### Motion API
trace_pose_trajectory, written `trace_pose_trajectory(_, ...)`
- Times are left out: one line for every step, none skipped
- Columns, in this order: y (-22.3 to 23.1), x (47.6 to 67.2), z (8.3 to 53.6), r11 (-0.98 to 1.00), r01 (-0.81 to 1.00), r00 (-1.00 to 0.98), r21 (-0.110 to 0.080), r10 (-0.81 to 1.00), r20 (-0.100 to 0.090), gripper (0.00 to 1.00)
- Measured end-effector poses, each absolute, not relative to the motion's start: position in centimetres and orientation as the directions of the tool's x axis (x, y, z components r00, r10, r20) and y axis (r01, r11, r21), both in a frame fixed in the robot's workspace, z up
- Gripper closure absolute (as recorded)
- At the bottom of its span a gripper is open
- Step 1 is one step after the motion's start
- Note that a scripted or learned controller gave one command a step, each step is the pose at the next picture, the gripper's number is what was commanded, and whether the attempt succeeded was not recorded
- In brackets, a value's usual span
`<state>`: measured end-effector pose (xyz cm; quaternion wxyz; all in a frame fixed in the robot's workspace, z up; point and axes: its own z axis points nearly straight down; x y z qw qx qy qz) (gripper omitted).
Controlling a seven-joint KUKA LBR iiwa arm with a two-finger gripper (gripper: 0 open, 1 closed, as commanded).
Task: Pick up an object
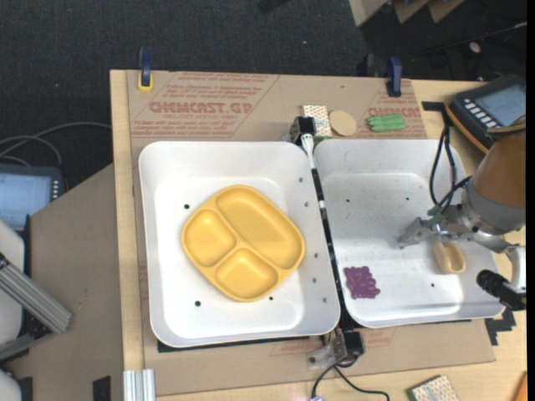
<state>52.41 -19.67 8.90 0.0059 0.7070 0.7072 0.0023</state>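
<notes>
A bench covered in brown cardboard carries two shallow white bins side by side, seen from above at a slant. The left bin holds a yellow divided plate with three compartments, lying flat near the bin's middle and turned at an angle to the bin's edges. Along the bench's far edge, just beyond where the two bins meet, sit a small patterned card, a round tan disc and a green object, all resting on the cardboard outside the bins. The right bin has a purple bunch of toy grapes lying near its front edge, toward the front left corner. Farther right, close to the bin's right edge, lies a small tan oblong object. The gripper hangs over the right side of this bin, directly above and just beside the tan object, with one grey finger angled out to the left. Whether its fingers are spread or closed cannot be told from this angle, and nothing is visibly held between them. The grey arm with its orange band enters from the right edge, with black cables looping above the wrist.
</notes>
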Motion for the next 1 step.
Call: trace_pose_trajectory(-19.67,52.41,8.90,0.000,1.000,0.000,0.012,1.000,-0.005,0.00)
